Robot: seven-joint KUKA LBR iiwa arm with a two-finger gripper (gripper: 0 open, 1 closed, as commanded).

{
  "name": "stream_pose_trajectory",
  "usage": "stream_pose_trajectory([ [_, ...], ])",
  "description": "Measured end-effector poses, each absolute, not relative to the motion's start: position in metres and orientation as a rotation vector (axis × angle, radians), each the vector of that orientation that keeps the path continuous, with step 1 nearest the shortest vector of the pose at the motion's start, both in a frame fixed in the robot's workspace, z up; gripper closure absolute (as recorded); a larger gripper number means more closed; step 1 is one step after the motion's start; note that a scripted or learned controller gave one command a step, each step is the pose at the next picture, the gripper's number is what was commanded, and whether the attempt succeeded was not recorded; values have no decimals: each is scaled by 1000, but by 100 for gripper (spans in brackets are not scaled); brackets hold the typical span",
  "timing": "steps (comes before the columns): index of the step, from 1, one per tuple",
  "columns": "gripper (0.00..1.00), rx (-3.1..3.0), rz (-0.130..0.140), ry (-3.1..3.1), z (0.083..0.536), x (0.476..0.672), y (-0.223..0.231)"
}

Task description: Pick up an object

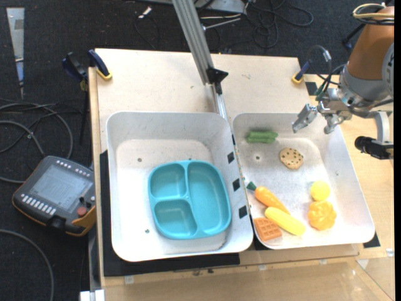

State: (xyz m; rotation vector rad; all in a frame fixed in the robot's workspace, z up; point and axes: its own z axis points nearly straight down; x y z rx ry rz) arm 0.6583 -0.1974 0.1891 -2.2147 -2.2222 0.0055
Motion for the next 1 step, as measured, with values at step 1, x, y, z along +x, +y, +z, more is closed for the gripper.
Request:
stream_pose_trajectory([
  [1, 0, -2215, 6, -2222, 125, 660, -197],
])
